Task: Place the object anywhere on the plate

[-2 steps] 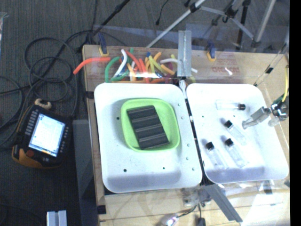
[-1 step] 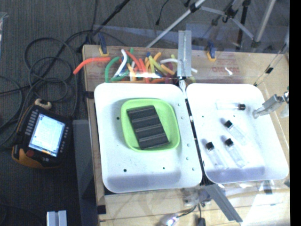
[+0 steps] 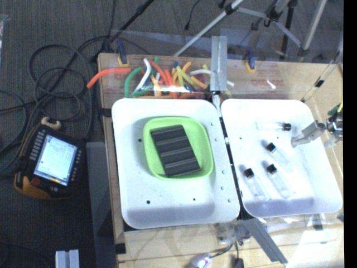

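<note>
Two shallow white bins sit side by side on a wooden tabletop [image 3: 167, 244], the left bin [image 3: 128, 194] and the right bin [image 3: 312, 200] touching along a dark seam. Behind them lies a tangle of coloured tubes [image 3: 162, 77] in red, green, orange and white. Dark carpet surrounds the bench, strewn with black cables [image 3: 50, 77]; a handheld control unit [image 3: 50, 161] with a lit screen rests on the floor, and tripod legs [image 3: 262, 10] cross the far corner.

At the right rim of the right bin, the pincer [image 3: 312, 132] shows as a pale grey shape reaching inward; whether its fingers are wide or narrow cannot be told. Just beside it and nearer the camera lie four clear vials with black caps [image 3: 271, 147], scattered on the bin floor.

Well to the pincer's left, in the other bin, a green plate [image 3: 206, 149] carries a dark ribbed block [image 3: 175, 149]. Its long axis runs from far to near, tilted slightly, near end leaning toward the pincer's side.
</note>
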Controlling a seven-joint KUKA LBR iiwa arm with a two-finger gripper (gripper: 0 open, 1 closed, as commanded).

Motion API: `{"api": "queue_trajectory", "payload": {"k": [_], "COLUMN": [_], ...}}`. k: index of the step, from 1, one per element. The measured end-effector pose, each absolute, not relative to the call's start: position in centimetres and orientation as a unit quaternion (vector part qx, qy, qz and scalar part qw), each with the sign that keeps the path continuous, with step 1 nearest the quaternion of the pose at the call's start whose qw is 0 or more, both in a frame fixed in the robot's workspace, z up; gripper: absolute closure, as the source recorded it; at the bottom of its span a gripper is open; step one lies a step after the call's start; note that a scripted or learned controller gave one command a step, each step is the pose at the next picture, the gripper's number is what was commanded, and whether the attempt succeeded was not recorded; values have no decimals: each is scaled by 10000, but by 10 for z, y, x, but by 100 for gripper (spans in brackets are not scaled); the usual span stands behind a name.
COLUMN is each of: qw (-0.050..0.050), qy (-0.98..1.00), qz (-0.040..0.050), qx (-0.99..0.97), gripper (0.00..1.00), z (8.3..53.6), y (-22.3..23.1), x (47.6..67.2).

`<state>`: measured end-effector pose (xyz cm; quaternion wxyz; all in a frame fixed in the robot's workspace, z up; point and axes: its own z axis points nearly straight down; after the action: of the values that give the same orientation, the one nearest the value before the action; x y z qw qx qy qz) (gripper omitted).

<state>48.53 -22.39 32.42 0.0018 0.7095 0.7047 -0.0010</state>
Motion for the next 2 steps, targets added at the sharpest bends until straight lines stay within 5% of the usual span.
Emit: {"api": "queue_trajectory", "payload": {"k": [2], "qw": [9], "qy": [6658], "qz": [-4], "qx": [7461], "gripper": [0], "z": [349], "y": [-221], "x": [485]}}
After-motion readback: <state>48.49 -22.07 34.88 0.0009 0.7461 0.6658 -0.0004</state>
